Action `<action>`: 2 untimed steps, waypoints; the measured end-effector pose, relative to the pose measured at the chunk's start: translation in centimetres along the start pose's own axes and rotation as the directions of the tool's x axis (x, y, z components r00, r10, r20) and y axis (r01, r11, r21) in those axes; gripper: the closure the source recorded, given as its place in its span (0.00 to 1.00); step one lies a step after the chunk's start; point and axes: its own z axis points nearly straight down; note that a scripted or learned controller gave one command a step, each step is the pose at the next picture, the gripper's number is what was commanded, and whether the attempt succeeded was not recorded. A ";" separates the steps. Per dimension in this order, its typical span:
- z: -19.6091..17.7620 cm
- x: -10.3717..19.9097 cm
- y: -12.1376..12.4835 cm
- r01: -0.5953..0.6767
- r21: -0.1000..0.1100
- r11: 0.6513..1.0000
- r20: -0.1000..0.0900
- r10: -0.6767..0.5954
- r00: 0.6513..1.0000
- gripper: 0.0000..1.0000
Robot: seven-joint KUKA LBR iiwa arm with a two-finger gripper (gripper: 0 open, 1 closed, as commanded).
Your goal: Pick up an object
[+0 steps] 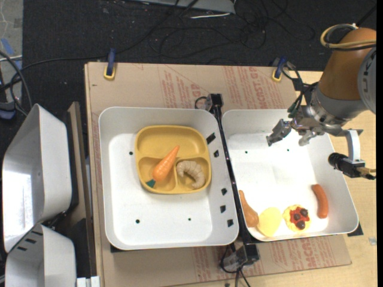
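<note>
Far to the left of the jaws, in the left bin, sits a yellow divided plate. A toy carrot lies slantwise across the plate's lower left compartment, and a pale toy shrimp curls in the lower right one, just beside the carrot.

Across the divider, in the right bin, four toys lie along the near wall, below the jaws and well apart from them. Leftmost is a tan drumstick-shaped piece, then a pale yellow round piece touching it, then a small round tart with red and dark topping, and farthest right an orange sausage, standing almost upright in the view.

The gripper hangs over the bin's upper right part, its two fingers spread apart with nothing between them.
</note>
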 end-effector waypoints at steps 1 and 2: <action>4.3 -0.1 -0.3 0.000 -0.003 1.000 0.000 0.000 1.000 0.00; 3.0 -0.1 -0.1 0.001 -0.008 1.000 0.002 -0.001 1.000 1.00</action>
